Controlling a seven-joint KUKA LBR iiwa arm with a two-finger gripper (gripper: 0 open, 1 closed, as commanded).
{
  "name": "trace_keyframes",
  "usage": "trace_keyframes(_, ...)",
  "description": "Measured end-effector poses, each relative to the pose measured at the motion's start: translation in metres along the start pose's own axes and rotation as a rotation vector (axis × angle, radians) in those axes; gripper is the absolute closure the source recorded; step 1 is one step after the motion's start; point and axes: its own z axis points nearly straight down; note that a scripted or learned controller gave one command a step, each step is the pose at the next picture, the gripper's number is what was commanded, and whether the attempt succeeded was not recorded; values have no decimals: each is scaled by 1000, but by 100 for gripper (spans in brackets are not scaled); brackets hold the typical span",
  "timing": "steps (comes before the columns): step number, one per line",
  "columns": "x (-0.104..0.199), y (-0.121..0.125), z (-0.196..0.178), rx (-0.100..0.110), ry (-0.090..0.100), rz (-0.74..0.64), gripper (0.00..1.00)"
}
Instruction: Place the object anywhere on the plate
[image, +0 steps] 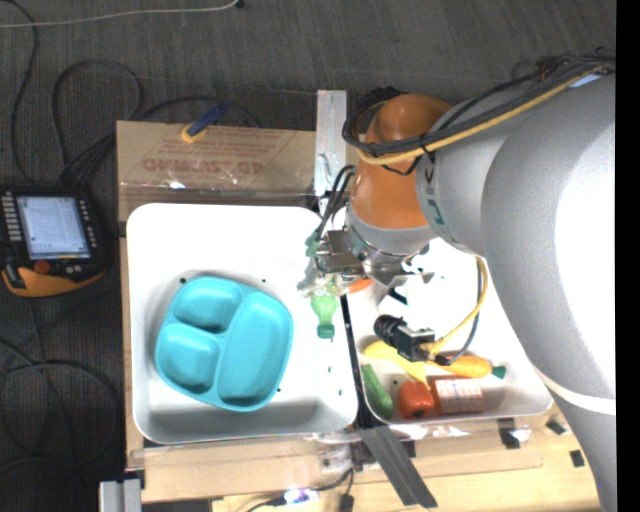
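Observation:
A turquoise plate (225, 345) with three compartments lies in the left bin (160, 225), towards its front left. My gripper (325, 288) hangs over that bin's right edge, close to the wall shared with the right bin. A small pale green object (324, 306), narrow at its lower end, sits between the fingers and points down towards the bin floor. The gripper is shut on it. The object is to the right of the plate and slightly behind it, a short gap from the plate's rim.
The right bin (525, 400) holds a yellow banana-like piece (383, 351), a dark green piece (373, 386), a red piece (414, 400), an orange piece (476, 368) and a pale labelled item (462, 397). Cardboard (215, 160) lies behind the left bin.

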Motion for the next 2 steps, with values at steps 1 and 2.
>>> trace_keyframes(1, 50, -23, -15, 0, -1, -63, 100)
trace_keyframes(2, 50, -23, -14, 0, -1, -63, 0)
